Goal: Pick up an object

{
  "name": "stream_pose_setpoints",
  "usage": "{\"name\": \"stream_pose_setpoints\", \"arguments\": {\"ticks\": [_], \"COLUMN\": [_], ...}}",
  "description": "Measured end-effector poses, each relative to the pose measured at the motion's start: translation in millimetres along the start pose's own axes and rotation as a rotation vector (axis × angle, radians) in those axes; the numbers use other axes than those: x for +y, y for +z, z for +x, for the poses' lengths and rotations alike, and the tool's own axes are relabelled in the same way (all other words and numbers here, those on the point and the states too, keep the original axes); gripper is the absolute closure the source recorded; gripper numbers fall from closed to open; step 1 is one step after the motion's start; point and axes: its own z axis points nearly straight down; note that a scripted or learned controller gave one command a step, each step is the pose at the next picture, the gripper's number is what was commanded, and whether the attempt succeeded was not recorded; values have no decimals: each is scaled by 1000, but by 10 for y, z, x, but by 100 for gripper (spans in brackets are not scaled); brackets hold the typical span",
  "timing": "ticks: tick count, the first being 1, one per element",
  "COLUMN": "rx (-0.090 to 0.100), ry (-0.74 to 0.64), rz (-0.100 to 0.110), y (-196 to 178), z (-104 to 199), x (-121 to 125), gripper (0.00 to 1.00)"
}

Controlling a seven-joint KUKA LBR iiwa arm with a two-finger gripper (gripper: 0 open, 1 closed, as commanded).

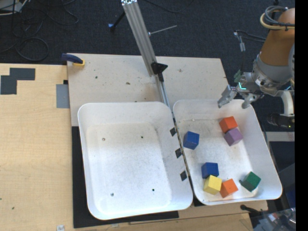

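The gripper hangs over the far rim of the right bin, its fingers spread apart with nothing between them. The nearest candidates are an orange cube and a purple cube, which sit touching each other just below the gripper. That closeness is the main risk: a descent aimed at either one could land a finger on the neighbour, push both aside, or wedge the two together so the fingers close on a corner and slip off. Coming down this near the rim could also strike the bin wall.

The blue cube stands alone near the divider and looks like the easier pick. A darker blue cube, a yellow cube and a second orange cube crowd together at the near edge, with a green cube just beside them. All are small, plain, flat-faced blocks. The left bin sits alongside on the desk.
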Motion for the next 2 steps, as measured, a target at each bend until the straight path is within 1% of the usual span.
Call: {"name": "stream_pose_setpoints", "arguments": {"ticks": [1, 2], "rx": [-2, 0], "ry": [-3, 1], "rz": [-3, 2], "y": [-23, 610], "z": [4, -25], "x": [8, -65], "gripper": [0, 0]}}
